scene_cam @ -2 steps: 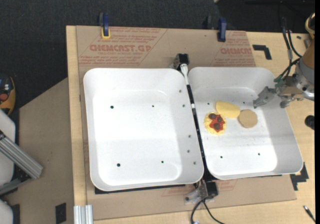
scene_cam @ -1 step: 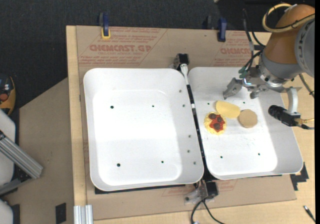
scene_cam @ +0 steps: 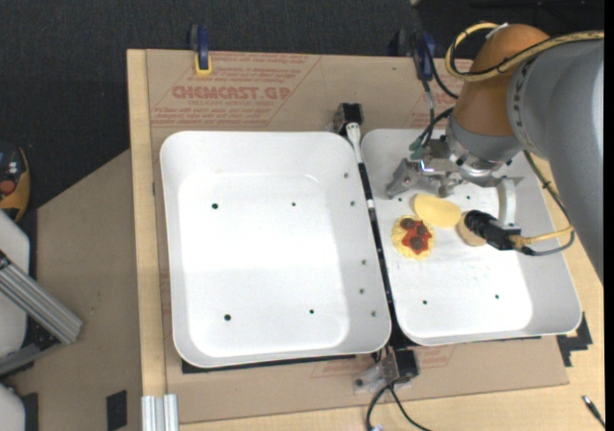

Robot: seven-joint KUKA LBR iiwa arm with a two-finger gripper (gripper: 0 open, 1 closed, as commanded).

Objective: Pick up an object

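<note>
Grey arm leans in from the right, so its gripper sits low over the right bin, likely lining up on the yellow object just below it; a red-topped piece lies beside; whether the gripper is open or closed, I cannot tell

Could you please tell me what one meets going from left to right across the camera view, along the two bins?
left white bin → red-and-yellow object → pale yellow object → orange band on the arm

White bins; pale yellow lump; yellow toy blotched red.
</note>
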